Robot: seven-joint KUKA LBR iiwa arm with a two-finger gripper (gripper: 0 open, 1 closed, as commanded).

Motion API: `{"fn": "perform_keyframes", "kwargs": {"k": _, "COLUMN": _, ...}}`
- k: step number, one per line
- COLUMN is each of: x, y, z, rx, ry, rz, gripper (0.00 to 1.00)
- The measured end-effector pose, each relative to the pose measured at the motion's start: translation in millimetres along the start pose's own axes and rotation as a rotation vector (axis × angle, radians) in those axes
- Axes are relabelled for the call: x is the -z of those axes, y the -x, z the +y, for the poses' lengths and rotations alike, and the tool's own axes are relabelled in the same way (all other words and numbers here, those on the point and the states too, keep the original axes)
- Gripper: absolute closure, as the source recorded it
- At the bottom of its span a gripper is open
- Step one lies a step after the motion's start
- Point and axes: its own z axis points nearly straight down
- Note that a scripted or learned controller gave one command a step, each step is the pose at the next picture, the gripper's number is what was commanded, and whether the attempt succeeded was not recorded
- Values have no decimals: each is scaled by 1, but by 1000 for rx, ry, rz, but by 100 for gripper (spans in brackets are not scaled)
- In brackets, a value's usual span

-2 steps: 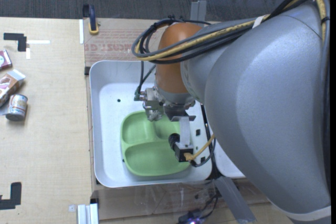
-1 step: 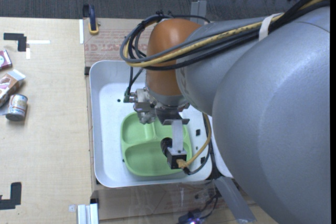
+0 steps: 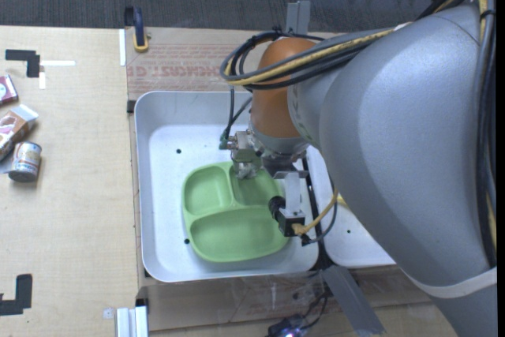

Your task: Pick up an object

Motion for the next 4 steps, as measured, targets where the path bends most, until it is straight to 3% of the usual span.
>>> {"fn": "perform_keyframes", "kwargs": {"k": 1, "x": 97, "y": -76, "z": -48, "rx": 2, "ry": 1, "rz": 0, "gripper": 100}}
{"fn": "perform_keyframes", "kwargs": {"k": 2, "x": 33, "y": -9, "z": -20, "rx": 0, "ry": 1, "rz": 0, "gripper": 100}}
{"fn": "perform_keyframes", "kwargs": {"k": 3, "x": 6, "y": -75, "z": -77, "rx": -8, "ry": 49, "rz": 4, "gripper": 100}}
{"fn": "perform_keyframes", "kwargs": {"k": 4, "x": 137, "y": -84, "z": -81, "rx": 2, "ry": 1, "rz": 0, "gripper": 100}}
